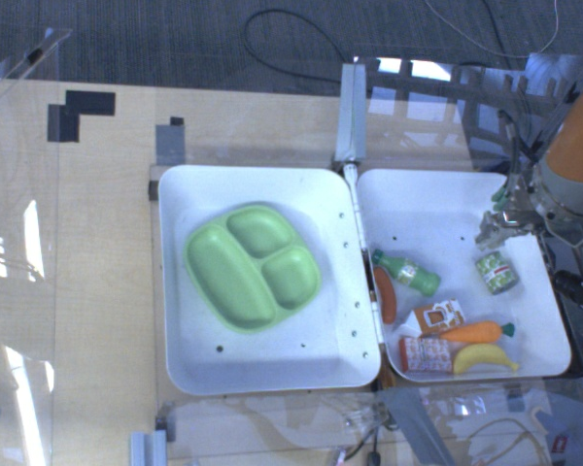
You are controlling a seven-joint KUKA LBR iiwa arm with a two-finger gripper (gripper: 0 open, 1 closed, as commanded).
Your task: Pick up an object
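My gripper (499, 219) hangs over the right side of the right bin (437, 207), open, with nothing between its fingers. Just in front of it, a small green-labelled can (496, 272) lies on the bin floor, apart from the gripper. Further left lie a green bottle (408, 275) and a red sausage (387, 294). Along the near wall sit a small orange-and-white box (439, 316), a carrot (471, 333), a banana (484, 359) and a red-and-white packet (426, 354).
The left bin (189, 357) holds a green divided plate (253, 265). A metal divider post (350, 115) stands between the bins at the back. The arm's orange band (575, 149) rises at the right edge.
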